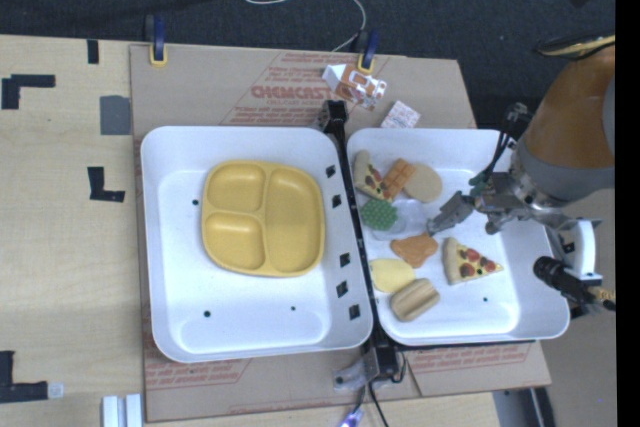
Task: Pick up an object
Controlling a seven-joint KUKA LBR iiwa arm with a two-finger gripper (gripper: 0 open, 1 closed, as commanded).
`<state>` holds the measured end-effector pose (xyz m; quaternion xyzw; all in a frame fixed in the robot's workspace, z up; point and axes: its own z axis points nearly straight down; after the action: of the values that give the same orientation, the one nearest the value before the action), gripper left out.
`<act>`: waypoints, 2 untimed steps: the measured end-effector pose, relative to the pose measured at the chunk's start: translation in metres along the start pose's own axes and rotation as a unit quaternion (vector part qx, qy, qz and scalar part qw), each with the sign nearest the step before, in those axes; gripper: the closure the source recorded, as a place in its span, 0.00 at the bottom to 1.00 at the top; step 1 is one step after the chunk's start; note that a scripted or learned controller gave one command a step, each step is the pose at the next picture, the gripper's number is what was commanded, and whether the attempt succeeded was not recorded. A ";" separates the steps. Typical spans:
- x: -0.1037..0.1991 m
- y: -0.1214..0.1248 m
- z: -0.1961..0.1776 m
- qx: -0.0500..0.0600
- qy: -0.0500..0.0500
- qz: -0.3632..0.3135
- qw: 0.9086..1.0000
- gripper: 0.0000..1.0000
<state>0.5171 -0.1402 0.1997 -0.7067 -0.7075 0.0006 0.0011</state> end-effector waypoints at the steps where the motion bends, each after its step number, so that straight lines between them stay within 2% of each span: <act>1: 0.030 0.013 0.120 0.001 0.000 -0.001 1.000 0.00; 2: 0.046 0.012 0.115 -0.001 -0.001 0.000 1.000 0.00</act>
<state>0.5291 -0.0945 0.0849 -0.7068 -0.7074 0.0003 -0.0004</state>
